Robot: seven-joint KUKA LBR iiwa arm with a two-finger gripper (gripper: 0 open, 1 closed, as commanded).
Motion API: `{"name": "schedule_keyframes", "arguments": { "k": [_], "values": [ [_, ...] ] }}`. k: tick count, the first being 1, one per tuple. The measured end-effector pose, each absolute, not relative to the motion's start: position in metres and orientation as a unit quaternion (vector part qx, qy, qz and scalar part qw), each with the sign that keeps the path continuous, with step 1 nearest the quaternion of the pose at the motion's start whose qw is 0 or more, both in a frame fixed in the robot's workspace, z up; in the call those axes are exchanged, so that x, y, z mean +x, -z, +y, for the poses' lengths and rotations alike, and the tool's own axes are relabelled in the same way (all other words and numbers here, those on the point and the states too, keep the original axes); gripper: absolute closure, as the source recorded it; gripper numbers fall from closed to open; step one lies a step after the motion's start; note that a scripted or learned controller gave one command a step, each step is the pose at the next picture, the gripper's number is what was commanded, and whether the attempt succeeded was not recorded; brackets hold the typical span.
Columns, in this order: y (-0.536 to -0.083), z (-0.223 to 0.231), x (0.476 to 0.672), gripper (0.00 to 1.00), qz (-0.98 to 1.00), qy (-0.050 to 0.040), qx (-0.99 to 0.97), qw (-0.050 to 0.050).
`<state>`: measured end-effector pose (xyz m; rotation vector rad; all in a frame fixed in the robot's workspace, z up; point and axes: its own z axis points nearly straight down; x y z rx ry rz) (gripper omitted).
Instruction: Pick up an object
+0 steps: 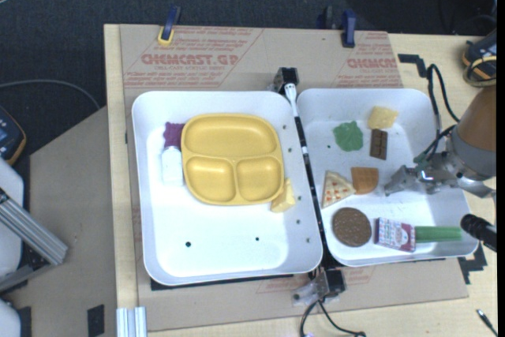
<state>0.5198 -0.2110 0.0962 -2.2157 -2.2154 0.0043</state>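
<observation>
Right now the two-finger gripper [400,179] hangs low over the right-hand shallow white bin [410,102] with its jaws spread wide and nothing between them; the nearest candidate, a small square tan cracker-like block [364,179], lies just beyond the fingertips, straight ahead, with no marked long axis. Printed on the brown board [260,51] under the bins, "CHEMCAST GP" can be read; the small red-and-white packet [394,234] below the jaws carries print too small to make out.

Right bin [316,110], landmark, on worktop [126,75]. Left bin [150,170] touching its left side, holding divided tray [233,158]. Inside right bin: pizza slice [337,188] near left wall, round cookie [351,226] before slice, carton [394,235] right of cookie, leafy piece [347,136] behind slice. Hand [398,179] over bin's middle.
</observation>
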Motion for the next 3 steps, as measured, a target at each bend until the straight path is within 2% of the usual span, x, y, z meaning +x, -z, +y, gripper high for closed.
{"name": "schedule_keyframes", "arguments": {
  "k": [1,2,3],
  "values": [
    [-0.084,-0.210,0.520,0.00,-0.707,-0.0005,-0.707,0.002],
    [-0.095,-0.211,0.520,1.00,-0.707,-0.0001,-0.707,0.000],
    [-0.139,-0.216,0.522,1.00,-0.707,0.0007,-0.707,-0.003]
  ]
}}
